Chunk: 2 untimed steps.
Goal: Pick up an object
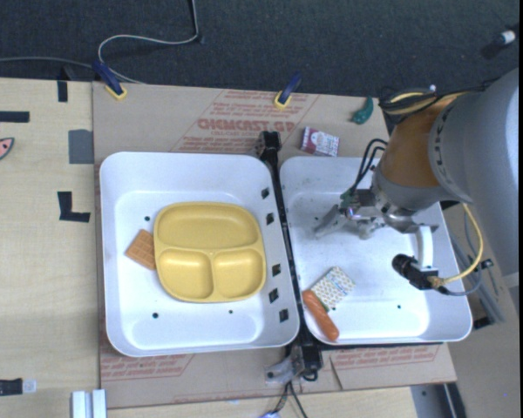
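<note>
In the right white bin, near its front edge toward the front-left corner, lie a small patterned white packet and, touching it, an orange carrot-shaped toy. The metal two-finger gripper hovers over the bin's middle, its fingers spread apart, holding nothing. The left white bin carries a yellow divided plastic tray atop a tan cracker-like piece.
</note>
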Each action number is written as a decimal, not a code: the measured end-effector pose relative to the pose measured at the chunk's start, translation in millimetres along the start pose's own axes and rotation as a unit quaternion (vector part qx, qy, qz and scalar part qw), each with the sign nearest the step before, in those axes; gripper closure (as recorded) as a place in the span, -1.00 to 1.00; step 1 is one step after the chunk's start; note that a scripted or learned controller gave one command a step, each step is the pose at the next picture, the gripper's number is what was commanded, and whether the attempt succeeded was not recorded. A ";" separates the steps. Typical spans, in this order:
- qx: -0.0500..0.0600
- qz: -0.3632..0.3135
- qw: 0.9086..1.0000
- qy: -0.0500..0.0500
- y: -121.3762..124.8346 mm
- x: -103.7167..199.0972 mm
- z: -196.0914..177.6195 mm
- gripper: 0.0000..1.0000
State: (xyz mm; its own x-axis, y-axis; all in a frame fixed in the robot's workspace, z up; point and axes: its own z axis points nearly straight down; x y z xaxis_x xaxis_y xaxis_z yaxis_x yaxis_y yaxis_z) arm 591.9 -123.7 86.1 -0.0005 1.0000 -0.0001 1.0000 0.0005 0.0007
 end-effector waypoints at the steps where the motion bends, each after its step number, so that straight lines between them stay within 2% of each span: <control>1: -0.001 0.000 1.000 -0.001 0.6 -0.9 -9.8 1.00; 2: -0.001 0.000 1.000 -0.001 0.5 -0.9 -9.7 -1.00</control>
State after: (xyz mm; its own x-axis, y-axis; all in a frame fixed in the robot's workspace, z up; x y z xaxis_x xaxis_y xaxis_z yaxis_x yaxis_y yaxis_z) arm 592.4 -124.6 95.8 -0.0008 1.0000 -0.0030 1.0000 0.0008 0.0036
